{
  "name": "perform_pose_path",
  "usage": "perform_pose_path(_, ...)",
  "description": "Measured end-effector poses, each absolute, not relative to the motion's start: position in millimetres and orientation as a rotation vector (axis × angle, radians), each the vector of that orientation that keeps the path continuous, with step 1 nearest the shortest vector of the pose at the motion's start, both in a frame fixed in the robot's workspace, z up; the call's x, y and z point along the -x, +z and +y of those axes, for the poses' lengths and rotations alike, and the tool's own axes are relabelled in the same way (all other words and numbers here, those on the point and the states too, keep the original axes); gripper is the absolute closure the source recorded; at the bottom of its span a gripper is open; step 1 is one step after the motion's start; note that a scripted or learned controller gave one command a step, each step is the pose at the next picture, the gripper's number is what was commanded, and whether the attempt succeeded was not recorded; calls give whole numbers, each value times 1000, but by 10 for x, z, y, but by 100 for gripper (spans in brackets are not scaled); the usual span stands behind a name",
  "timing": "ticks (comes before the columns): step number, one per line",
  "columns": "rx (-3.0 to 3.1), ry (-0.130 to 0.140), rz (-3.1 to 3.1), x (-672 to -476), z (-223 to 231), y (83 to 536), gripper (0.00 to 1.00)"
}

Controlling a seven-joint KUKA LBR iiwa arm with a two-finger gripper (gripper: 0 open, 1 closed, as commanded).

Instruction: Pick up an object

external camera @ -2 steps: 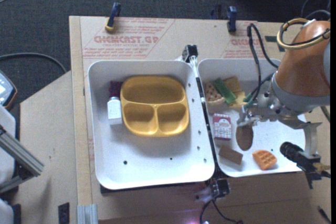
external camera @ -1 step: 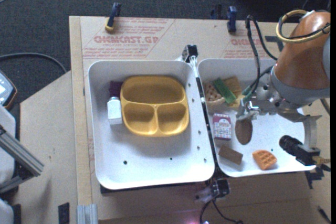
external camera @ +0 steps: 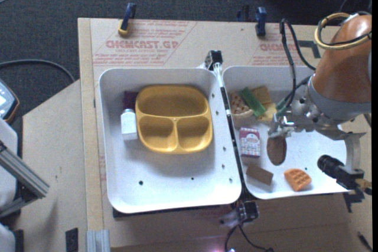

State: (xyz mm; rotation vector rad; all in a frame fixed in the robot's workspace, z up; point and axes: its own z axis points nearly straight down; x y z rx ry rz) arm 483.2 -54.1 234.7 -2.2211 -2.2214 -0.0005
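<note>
**Claw Over Right Bin, Finger State Unconfirmed**

The arm reaches in over the right bin. The claw hangs above a dark brown oval object; whether it is spread or pressed together cannot be told, nor whether it touches the object. Nearby in that bin lie a small pink-and-white carton, a brown block, an orange waffle-like piece, a green item and a round cracker-like piece. The left bin carries a yellow divided tray and, just beside it, a small white bottle.
</note>
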Motion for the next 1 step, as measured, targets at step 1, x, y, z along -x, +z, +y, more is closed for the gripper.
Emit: perform_pose_path(1,2219,4,-2218,-4777,-505,2156,100)
